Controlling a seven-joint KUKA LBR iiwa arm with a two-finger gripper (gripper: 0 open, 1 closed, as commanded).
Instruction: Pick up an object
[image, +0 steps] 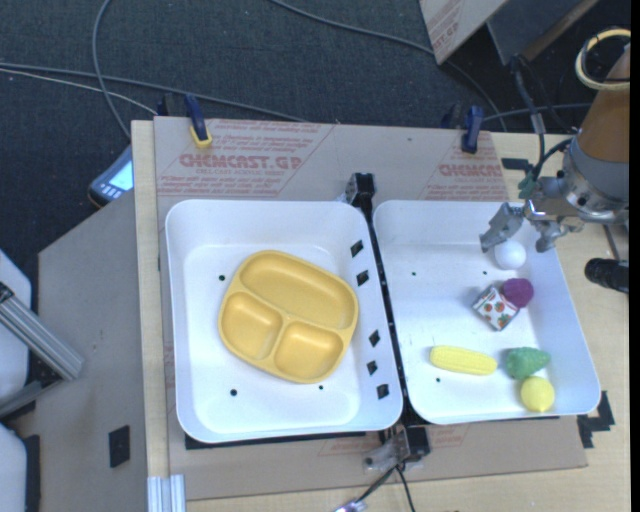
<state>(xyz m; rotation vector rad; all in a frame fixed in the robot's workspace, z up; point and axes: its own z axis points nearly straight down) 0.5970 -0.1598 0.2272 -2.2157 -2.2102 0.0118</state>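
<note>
My gripper (521, 236) hangs over the far right part of the right bin (420, 330), its two fingers spread with nothing between them. Just below it lies a small white ball (512, 255). Nearer the front sit a purple piece (518, 292), a white patterned cube (495, 308), a yellow corn cob (463, 360), a green broccoli piece (524, 361) and a yellow lemon (537, 393).
The left bin (190, 330) holds a yellow divided plate (288, 315). A black clip divider (372, 290) runs between the bins. Cardboard (250, 155) lies under both, held by blue clamps (198, 126). Cables trail across the dark floor behind.
</note>
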